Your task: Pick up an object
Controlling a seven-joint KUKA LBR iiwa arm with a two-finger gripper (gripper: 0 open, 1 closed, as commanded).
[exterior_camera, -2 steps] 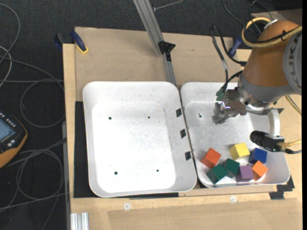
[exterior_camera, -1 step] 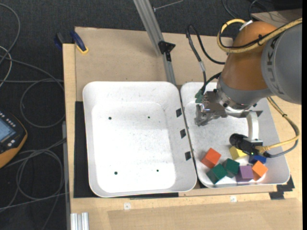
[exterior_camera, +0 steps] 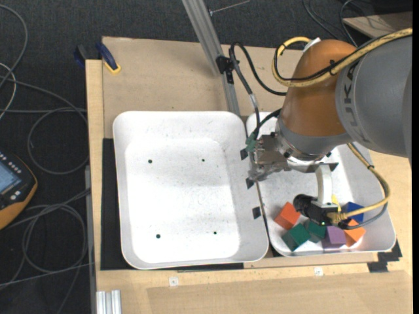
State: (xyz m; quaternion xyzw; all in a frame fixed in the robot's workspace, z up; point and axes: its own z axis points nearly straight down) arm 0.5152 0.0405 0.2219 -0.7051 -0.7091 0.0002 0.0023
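You see one grey arm with an orange band reaching in from the right, over two white bins on a wooden counter (exterior_camera: 163, 64). The end effector (exterior_camera: 262, 161) hangs above the inner left wall of the right bin (exterior_camera: 387, 233), just beside the divide between the bins. The arm's bulk covers it from above, so you cannot tell whether it is wide or narrow, and nothing is visibly held.

The things to pick are small coloured blocks, crowded in the near corner of the right bin. From the end effector they lie toward the near edge and to the view's right. A red-orange block (exterior_camera: 286, 214) is nearest. A dark green block (exterior_camera: 296, 237) touches it on the near side, with a purple block (exterior_camera: 335, 237) and an orange block (exterior_camera: 355, 235) further right and a blue block (exterior_camera: 353, 209) behind.

The blocks look roughly cubic, so no long axis sets the approach. They sit packed together near the bin's front wall, so room around each is likely tight. The left bin (exterior_camera: 177, 188) offers open floor.
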